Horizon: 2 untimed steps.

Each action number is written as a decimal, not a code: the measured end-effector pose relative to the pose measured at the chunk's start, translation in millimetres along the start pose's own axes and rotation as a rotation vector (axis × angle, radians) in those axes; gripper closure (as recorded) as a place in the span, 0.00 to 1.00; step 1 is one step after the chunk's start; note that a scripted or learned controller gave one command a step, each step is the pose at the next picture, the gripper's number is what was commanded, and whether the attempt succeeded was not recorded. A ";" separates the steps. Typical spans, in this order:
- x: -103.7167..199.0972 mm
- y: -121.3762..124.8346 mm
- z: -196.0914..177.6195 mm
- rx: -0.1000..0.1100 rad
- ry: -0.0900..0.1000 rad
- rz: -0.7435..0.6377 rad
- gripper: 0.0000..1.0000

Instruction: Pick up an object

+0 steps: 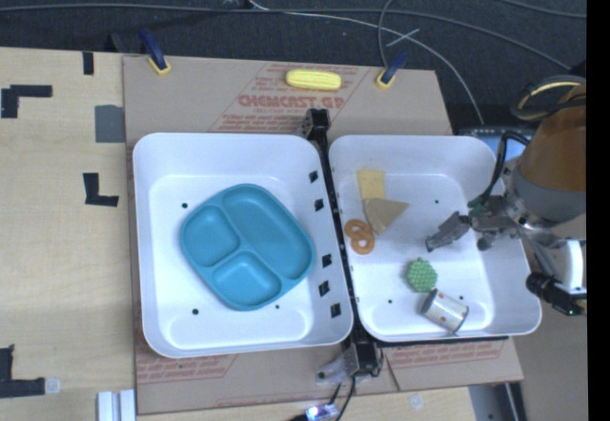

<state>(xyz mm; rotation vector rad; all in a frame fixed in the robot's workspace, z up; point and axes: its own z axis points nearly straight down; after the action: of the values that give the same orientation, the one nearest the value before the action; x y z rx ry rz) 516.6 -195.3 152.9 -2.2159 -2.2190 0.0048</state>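
Nearest the lower rim of the right bin (496,319) lies a small shiny metal cylinder (444,310) on its side, with a knobbly green ball (421,273) just above it. Farther up, an orange pretzel-shaped ring (359,236) touches a tan wedge (385,212) below a yellow block (371,184). The gripper (448,234) hovers over bare white plastic, fingers apart, holding nothing. In the left bin (152,219) rests a smooth blue divided plate (246,245). Beyond, a yellow corn cob (313,79) sits on the cardboard-covered table (191,95).
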 end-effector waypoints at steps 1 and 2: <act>10.6 -1.2 59.1 0.000 0.000 0.000 0.00; 10.2 -0.3 46.0 -0.003 -0.001 -0.001 1.00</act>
<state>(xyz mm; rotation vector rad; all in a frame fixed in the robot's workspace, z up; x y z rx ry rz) 516.0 -185.0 106.9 -2.2167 -2.2221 0.0028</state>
